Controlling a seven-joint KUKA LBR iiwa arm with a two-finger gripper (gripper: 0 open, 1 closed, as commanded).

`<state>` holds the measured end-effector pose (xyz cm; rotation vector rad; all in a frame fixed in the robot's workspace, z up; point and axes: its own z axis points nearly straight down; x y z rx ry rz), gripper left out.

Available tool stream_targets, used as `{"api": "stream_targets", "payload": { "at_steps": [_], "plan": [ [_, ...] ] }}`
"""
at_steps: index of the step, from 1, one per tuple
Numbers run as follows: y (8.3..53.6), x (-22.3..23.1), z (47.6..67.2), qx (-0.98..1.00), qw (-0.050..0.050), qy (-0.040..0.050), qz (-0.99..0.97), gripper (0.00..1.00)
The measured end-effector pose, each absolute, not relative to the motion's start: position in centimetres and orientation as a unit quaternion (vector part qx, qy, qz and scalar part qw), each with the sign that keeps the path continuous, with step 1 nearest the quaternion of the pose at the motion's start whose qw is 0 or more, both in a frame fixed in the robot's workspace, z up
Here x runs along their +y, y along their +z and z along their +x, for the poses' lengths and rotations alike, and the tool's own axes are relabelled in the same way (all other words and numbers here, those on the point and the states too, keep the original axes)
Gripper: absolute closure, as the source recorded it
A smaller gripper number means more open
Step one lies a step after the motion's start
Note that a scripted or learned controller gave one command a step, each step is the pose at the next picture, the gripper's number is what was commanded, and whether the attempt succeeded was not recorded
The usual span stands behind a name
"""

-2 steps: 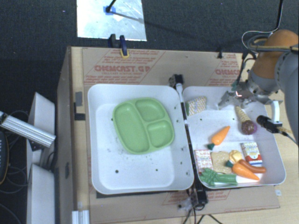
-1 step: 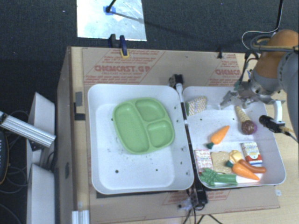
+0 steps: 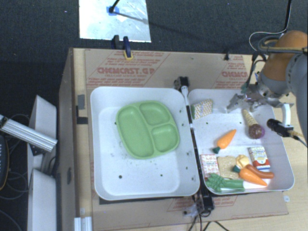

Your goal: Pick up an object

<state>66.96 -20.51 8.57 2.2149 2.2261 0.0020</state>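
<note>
The camera view shows red "CHEMCAST GP" writing on the brown sheet [image 3: 126, 70] covering the tabletop. The hand [image 3: 246, 101] hovers over the right bin [image 3: 288, 174], spread open, gripping nothing. An ice-cream cone [image 3: 253, 124] lies just below it, near a carrot [image 3: 225, 139].

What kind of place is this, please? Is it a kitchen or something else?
Probably a robot test bench in a lab, not a kitchen. The arm reaches over two white bins set on cardboard; the food is toys, such as a carrot, and clamps and cables lie about.
</note>
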Motion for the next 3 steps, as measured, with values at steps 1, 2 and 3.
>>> {"api": "stream_targets", "payload": {
  "at_steps": [1,2,3],
  "plan": [
    [8.56,-20.40,66.94,0.708,0.002,0.0005,0.706,0.00],
    [8.53,-19.83,66.92,0.708,0.002,0.0001,0.706,0.00],
    [8.57,-20.09,66.93,0.708,0.002,0.0002,0.706,0.00]
  ]
}}
